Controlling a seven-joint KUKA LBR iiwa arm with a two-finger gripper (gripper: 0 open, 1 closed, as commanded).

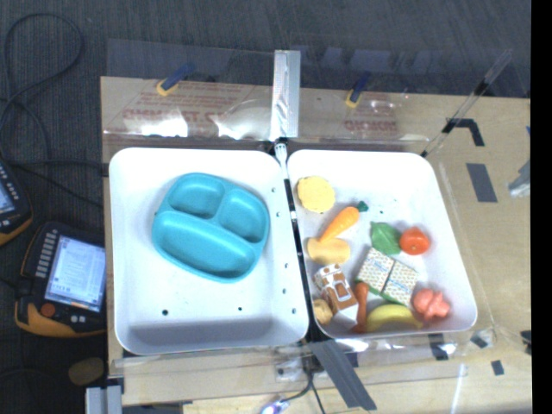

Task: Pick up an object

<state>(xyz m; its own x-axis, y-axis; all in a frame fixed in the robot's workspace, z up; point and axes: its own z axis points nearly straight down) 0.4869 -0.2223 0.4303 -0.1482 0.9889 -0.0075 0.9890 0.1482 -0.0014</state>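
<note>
1. Nearest us, at the right bin's point(448, 222) 6 o'clock rim, the banana point(388, 316) lies flat with its long axis running 9 to 3. The pink toy point(431, 302) touches its 3 o'clock end.
2. Mid-bin, the checkered boxes point(385, 276) sit packed between their neighbours. The tomato point(415, 241) at 2 o'clock of them stands next to the green pepper point(385, 237).
3. Farther on, the carrot point(338, 222) points from 7 to 1 o'clock, so we judge that a grip would have to close across it, along 10 to 4.
4. Farthest, the yellow disc point(316, 194) lies alone near the bin's 11 o'clock corner, and we judge it the freest pick.
5. The arm enters from 3 o'clock, so every candidate lies toward 9 from it. We cannot tell how the jaws stand.
6. The left bin point(129, 257) on the surface holds a blue divided plate point(211, 224).
</note>
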